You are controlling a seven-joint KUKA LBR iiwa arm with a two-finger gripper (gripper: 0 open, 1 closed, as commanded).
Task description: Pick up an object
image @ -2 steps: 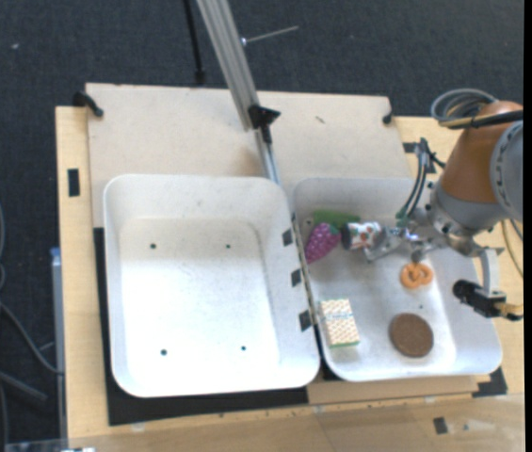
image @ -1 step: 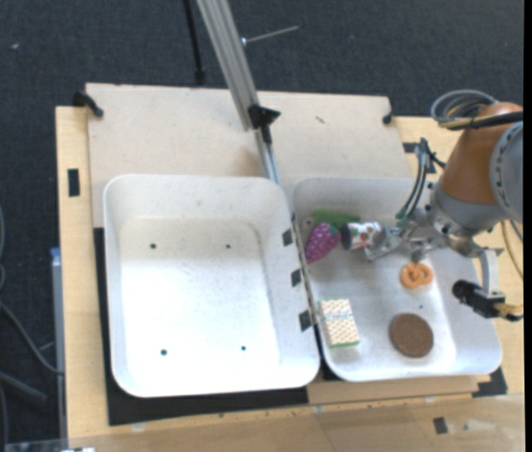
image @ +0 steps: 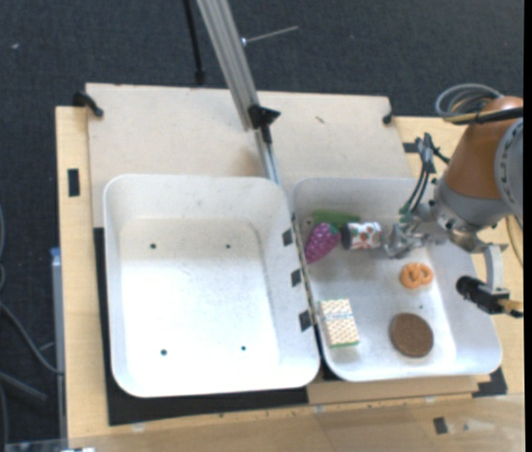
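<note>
Nearest you, along the front of the right bin [image: 473, 351], lie a brown disc [image: 411, 334] and a patterned box [image: 339, 321], the box hard against the wall shared with the left bin [image: 200, 281]. Behind the disc you see an orange pretzel-shaped piece [image: 416, 275]. Farther back sit 3 more things: a purple bunch of grapes [image: 320, 241], a green item [image: 333, 221] behind it, and a small red-and-white carton [image: 363, 235]. Your gripper [image: 399, 244] hangs low just right of that carton, above the pretzel piece; you cannot tell how far its fingers are spread, nor whether they grasp anything. At the far edge, the arm [image: 477, 172] enters from the right.
</note>
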